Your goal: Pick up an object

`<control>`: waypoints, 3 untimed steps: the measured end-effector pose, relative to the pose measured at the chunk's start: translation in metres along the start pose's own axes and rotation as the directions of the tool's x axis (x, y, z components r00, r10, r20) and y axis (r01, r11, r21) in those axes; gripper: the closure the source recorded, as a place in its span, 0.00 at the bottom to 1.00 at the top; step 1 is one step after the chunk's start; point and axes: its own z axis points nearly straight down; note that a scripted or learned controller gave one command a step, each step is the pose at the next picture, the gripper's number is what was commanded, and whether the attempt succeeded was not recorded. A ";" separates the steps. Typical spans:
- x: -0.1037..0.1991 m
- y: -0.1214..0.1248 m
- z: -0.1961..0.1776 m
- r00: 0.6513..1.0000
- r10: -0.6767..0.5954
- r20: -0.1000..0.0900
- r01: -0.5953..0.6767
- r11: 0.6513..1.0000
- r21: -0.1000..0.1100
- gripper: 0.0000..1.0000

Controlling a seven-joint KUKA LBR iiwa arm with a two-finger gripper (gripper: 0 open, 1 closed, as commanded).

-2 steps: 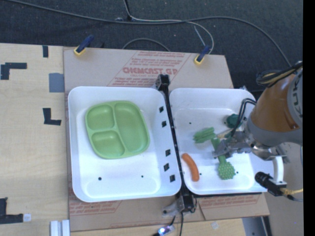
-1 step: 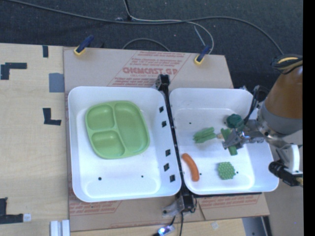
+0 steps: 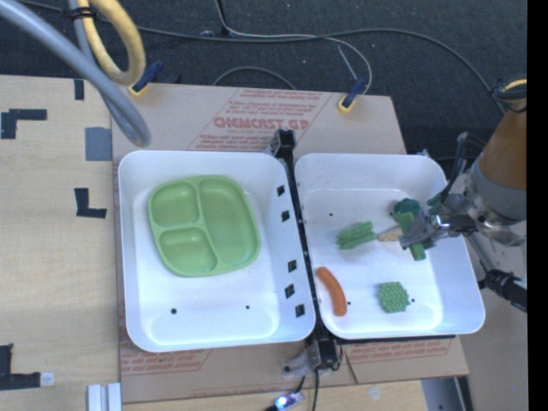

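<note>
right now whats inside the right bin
The right bin holds a green brush-like piece, an orange sausage and a green knobbly ball. The claw covers part of it.

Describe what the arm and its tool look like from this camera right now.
The arm is grey with an orange band above the wrist, entering from the right edge. A dark cable runs beside it. The tool at its end is small, with dark teal-green parts and a bit of bare metal behind them.

Right bin [image 3: 377, 169]: open floor along the far edge and the far-left corner. Near edge is tighter, with an orange sausage [image 3: 332, 290] by the left wall and a green knobbly ball [image 3: 393, 296] beside it, a gap between. Green corn piece [image 3: 355, 235] blocks mid-floor. Left bin [image 3: 205, 328]: green divided plate [image 3: 204, 225] covers the middle, leaving the near strip free.
</note>
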 end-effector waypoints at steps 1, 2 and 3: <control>0.057 0.024 0.005 1.000 -0.006 -0.003 0.006 1.000 0.005 1.00; 0.102 0.060 0.002 1.000 -0.005 -0.002 0.006 1.000 0.003 1.00; 0.148 0.077 0.012 1.000 -0.004 -0.001 0.004 1.000 0.005 1.00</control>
